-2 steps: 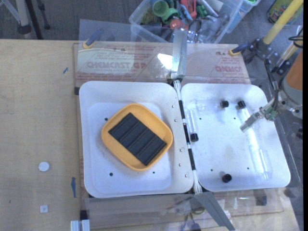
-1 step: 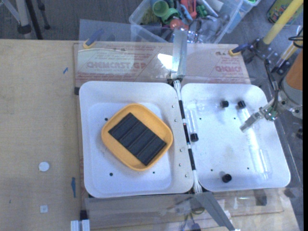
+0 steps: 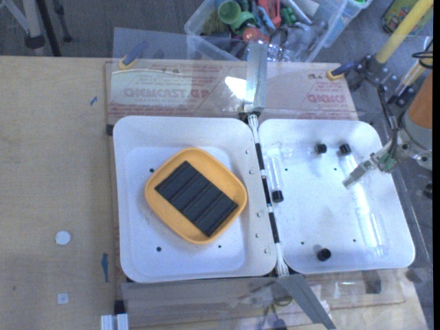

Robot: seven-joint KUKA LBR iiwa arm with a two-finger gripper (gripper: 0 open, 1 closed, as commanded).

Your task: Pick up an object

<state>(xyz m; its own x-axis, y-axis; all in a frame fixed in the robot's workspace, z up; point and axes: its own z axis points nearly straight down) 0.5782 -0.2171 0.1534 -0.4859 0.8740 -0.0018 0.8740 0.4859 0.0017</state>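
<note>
Hangs over the right side of the right bin, the gripper, reaching in low from the right; open or closed, cannot tell from this angle. Lies well apart from it, in the middle of the left bin, the likeliest target: a yellow tray turned at a slant, carrying a black ribbed pad. Faint clear shapes under the gripper, perhaps tubes, too glassy to be sure of.

Best to commit to one target before descending. For the tray: cross the divider, centre over a rim edge, square the wrist to that slanted edge and close across the lip, not the broad flat. Risky to lift fast; probably tips if pinched at a corner.
</note>
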